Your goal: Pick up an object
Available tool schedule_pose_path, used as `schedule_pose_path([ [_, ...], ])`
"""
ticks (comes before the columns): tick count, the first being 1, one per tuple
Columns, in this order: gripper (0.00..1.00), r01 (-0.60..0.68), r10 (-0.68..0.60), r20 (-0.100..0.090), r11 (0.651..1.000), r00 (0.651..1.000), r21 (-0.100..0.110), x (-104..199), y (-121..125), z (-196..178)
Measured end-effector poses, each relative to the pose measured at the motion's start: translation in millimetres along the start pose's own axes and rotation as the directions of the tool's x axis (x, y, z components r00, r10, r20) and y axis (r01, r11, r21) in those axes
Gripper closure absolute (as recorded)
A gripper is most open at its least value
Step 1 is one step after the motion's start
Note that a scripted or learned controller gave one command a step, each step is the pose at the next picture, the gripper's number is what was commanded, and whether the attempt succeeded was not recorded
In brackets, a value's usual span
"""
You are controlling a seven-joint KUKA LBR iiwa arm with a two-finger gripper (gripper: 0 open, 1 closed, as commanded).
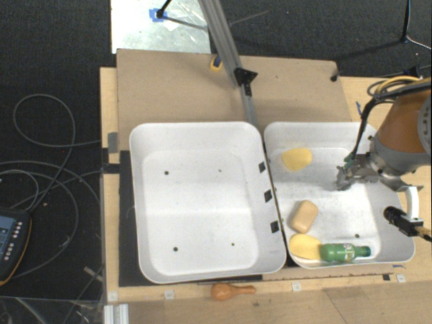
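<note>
From above, the gripper (345, 178) hangs low in the right bin (331, 135), right of centre; whether it is clenched cannot be told. Lower in that bin lie a tan block (303, 216), a yellow lump (305, 246) and a green bottle (344, 252); another yellow piece (296, 158) sits near the bin's top

Surroundings of a tabletop with two white bins, seen from above.

A brown tabletop (202, 86) sits on dark carpet (47, 39). A grey tripod leg (223, 36) slants down from the top toward the gap between the bins. Thin cables (40, 147) loop on the carpet at left, near a dark handheld controller (12, 238) at the left edge. A small orange-brown pear-shaped piece (233, 290) lies on the tabletop's front edge, outside the bins.
</note>
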State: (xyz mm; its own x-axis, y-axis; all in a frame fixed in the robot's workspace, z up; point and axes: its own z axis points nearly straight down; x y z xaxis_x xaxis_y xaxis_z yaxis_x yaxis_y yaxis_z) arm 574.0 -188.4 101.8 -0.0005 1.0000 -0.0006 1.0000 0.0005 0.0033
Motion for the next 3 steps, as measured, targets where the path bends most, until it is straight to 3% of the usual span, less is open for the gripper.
schedule_pose_path([
  [2, 1.00, 0.005, -0.005, 0.002, 1.000, 1.000, -0.005, 2, 2, -119],
  [3, 1.00, 0.010, -0.010, -0.002, 1.000, 1.000, 0.000, 52, 13, -125],
])
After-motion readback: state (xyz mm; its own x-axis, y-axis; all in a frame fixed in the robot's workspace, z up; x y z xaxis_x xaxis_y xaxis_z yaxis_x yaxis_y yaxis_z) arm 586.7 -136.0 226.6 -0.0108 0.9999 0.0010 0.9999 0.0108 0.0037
